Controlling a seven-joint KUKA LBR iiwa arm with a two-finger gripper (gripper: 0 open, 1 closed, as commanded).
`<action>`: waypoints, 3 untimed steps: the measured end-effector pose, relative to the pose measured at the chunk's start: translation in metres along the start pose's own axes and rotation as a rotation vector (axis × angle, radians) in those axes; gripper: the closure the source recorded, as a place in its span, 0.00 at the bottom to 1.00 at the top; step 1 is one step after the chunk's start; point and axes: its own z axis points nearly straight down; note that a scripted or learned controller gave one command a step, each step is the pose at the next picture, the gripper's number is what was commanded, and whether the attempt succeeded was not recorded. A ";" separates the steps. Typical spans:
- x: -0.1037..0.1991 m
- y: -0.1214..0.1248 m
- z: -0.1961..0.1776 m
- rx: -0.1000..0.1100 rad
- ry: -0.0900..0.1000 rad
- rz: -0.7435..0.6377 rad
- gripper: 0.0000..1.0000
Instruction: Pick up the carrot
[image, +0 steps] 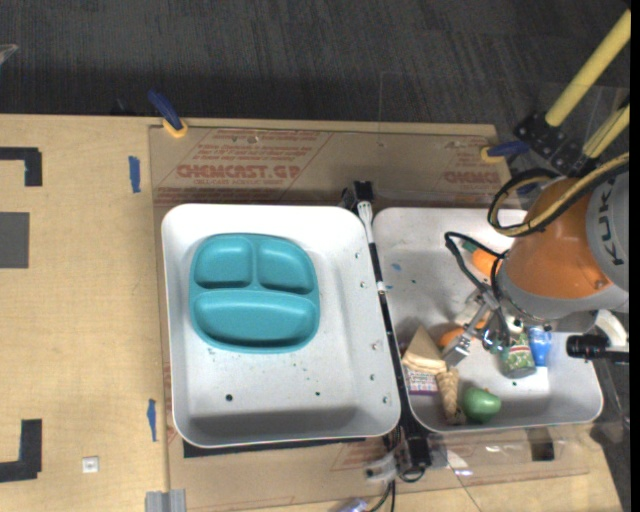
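green item (482, 403): front of right bin (420, 235), beside a sandwich wedge (424, 352)
carrot (455, 334): mid right bin, just under the gripper (468, 333)
fingers: state cannot be told
teal plate (255, 291): left bin (200, 390)

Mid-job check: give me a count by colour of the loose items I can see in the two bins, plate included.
Teal: 1, the divided plate in the left bin
Orange: 2, one piece by the arm, one piece near the gripper
Green: 1, the rounded item
Tan: 2, the wedge and the small piece
Total: 6, with more possibly hidden under the arm.
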 end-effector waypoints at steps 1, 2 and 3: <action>-0.042 0.040 0.003 -0.005 0.011 0.061 0.00; -0.028 0.003 0.003 -0.005 0.016 0.263 0.00; -0.078 0.035 0.005 0.000 0.016 0.514 0.00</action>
